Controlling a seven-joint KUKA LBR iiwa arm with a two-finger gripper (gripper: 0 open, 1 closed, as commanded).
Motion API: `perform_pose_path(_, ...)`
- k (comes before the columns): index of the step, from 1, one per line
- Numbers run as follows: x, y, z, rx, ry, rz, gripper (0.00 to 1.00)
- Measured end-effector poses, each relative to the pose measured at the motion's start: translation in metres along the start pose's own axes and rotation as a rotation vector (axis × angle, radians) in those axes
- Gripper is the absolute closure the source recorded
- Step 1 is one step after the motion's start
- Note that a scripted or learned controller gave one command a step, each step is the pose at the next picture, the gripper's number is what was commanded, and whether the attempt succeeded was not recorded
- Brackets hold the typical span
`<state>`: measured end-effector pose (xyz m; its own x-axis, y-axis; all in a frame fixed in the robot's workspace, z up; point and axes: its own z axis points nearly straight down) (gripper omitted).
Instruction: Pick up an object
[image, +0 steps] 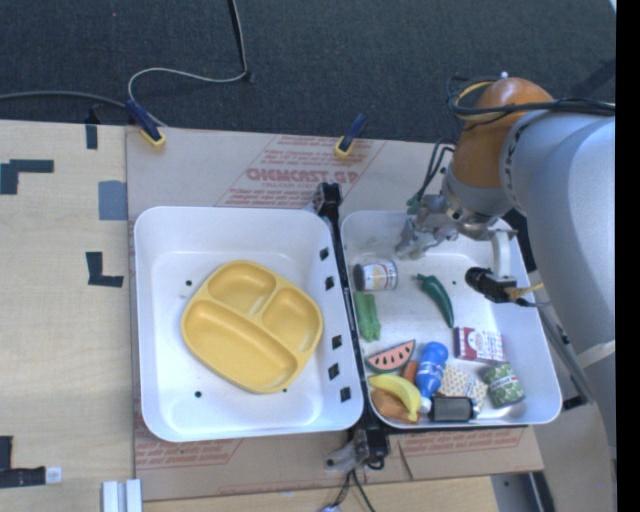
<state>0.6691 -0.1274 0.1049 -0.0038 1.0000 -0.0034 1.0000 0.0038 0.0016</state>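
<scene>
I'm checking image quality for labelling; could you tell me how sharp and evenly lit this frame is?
Camera view: lighting even and soft, with faint shadows under the yellow tray; the gripper looks slightly blurred and small toys in the right bin lack fine detail; no strong glare.

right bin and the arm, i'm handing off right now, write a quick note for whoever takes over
Gripper: low over the back of the right bin, nothing seen in it.
Nearest things: small can on its side just in front of it, green pepper beside that.
Front of the bin: watermelon slice, banana, blue bottle, red-and-white carton.
Left bin: yellow divided plate.
Done: nothing lifted yet.
Left: grasp one object and raise it.
</scene>
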Motion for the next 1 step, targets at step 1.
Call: perform_pose_path(1,0.0,0.0,0.0,0.0,0.0,0.0,0.0)
